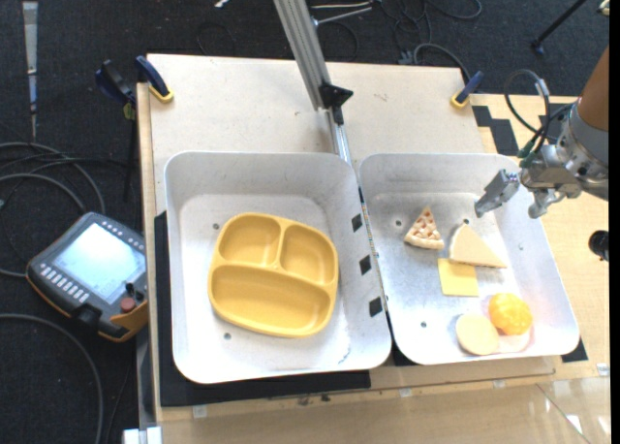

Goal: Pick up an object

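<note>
1. The pincer (517, 197) hangs spread wide with nothing between its two fingers, over the right-hand bin (397, 180).
2. Just below the pincer lies a pale cheese wedge (475, 248), the nearest candidate. It looks like light, rigid toy food, likely smooth plastic that could slip; I would close across its two slanted sides near the thick end.
3. Beside it, toward the left bin, sits a pizza slice (423, 229). Flat on the floor, it offers little edge to grip.
4. Further below lie a yellow cheese square (458, 278), an orange round piece (510, 313) and a pale disc (477, 334); what these last two are is hard to tell.
5. The bin floor is smooth white with sloped walls, so items could slide.
6. Well away, the left bin (194, 180) holds a yellow divided plate (274, 274); the tabletop (242, 93) beyond is bare wood.
</note>
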`<state>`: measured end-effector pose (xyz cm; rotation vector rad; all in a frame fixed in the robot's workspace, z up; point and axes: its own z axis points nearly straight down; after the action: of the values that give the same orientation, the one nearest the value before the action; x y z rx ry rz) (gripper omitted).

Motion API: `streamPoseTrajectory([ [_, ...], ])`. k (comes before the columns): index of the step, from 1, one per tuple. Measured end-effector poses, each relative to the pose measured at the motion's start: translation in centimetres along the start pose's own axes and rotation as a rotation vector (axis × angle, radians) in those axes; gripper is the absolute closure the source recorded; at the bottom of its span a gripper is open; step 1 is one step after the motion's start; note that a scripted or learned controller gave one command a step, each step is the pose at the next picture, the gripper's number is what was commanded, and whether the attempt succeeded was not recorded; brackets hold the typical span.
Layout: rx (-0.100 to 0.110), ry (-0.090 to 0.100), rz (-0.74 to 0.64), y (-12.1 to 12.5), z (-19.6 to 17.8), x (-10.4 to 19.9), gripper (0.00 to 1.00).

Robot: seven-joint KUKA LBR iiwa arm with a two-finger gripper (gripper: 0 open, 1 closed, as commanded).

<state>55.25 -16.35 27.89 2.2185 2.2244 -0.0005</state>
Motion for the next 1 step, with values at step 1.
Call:
streamPoseTrajectory([
  [1,0.000,0.000,0.001,0.00,-0.01,0.00,0.00],
])
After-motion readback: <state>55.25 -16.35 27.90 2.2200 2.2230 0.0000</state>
